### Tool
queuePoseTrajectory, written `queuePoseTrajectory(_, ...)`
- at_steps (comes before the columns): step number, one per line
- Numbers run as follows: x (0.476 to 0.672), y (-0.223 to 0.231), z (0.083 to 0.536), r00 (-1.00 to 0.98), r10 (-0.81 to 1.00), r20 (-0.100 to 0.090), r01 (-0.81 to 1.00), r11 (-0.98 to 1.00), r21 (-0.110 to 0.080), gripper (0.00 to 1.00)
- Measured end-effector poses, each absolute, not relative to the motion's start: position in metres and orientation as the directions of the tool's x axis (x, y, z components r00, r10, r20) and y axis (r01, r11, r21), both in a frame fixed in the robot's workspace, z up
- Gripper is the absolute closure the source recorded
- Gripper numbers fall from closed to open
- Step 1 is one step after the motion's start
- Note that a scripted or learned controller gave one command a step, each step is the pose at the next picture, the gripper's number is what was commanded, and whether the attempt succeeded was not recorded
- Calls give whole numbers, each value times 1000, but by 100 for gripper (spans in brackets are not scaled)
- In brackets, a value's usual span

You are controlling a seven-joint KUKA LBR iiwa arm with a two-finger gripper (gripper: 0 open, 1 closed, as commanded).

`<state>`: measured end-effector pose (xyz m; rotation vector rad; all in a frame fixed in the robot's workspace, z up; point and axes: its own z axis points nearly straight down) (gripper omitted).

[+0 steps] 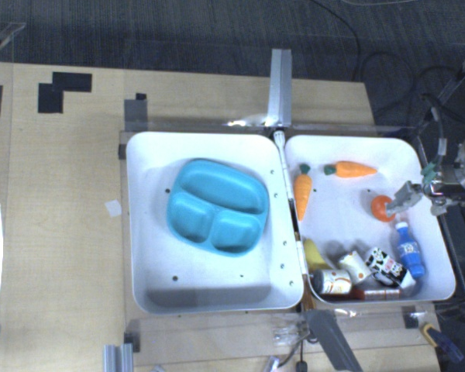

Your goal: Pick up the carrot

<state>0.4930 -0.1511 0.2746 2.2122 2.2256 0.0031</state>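
Note:
Two orange carrots with green tops lie in the right bin (418, 155). One carrot (302, 191) lies lengthwise against the bin's left wall. The other carrot (352, 170) lies crosswise near the far wall. My gripper (411, 194) reaches in over the bin's right rim, beside a small red-orange round item (382, 207). It is well to the right of both carrots and touches neither. Nothing shows in its grasp.
The left bin (147, 208) bears a blue divided plate (217, 214). At the right bin's near side lie a blue bottle (409, 256), a black-and-white patterned item (386, 266), a yellow piece (314, 252) and a small can (337, 284).

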Motion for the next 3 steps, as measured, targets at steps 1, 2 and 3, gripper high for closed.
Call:
queuePoseTrajectory(1,589,-123,214,54,999,0,999,-54,2,0)
queuePoseTrajectory(2,574,-166,252,100,995,-1,995,-100,6,0)
queuePoseTrajectory(3,643,-125,184,46,999,0,999,-46,4,0)
